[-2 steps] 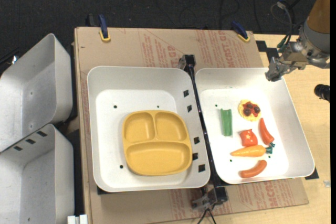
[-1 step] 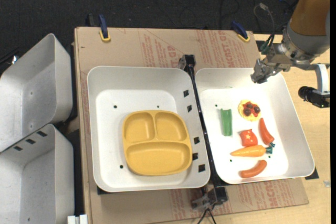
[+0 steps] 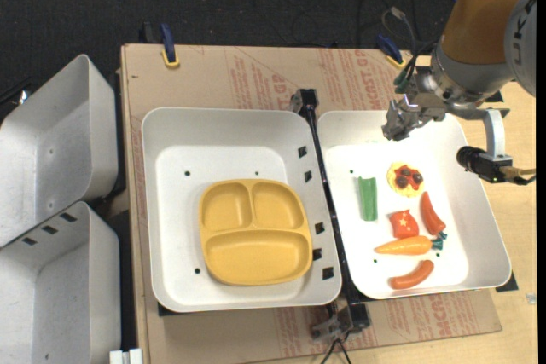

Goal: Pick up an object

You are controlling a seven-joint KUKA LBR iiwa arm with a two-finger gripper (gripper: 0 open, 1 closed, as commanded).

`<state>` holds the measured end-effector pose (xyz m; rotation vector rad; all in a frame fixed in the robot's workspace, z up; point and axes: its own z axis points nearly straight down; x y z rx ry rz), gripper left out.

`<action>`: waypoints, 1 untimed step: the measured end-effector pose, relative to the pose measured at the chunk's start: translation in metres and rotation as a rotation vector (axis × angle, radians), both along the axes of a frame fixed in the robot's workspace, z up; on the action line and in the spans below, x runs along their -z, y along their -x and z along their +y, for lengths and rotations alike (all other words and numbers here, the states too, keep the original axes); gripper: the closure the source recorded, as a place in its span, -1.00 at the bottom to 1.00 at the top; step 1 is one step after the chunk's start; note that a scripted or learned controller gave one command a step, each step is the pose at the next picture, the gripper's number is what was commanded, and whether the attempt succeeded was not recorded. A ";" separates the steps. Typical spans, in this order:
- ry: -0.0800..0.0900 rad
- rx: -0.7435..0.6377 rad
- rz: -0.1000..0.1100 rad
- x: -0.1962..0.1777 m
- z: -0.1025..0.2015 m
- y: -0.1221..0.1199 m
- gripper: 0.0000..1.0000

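above the right bin [image 3: 486,209], gripper [image 3: 397,129] hovers, finger state unclear; yellow tray [image 3: 254,231] left.

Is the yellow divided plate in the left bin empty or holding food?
Empty. The yellow divided plate shows three bare compartments; the toy foods lie in the right white bin.

The arm [image 3: 490,13] reaches in from the right edge of the camera view, its grey body showing at the far right and the broad orange band bulging at the top right corner. Below the band the grey wrist narrows and slants down and to the left. At its end the dark hand [image 3: 399,129] points downward, hanging over the upper part of the right side of the desk.
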<state>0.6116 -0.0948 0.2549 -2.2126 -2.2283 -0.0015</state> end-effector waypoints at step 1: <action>0.000 0.000 0.000 -0.003 0.050 0.005 1.00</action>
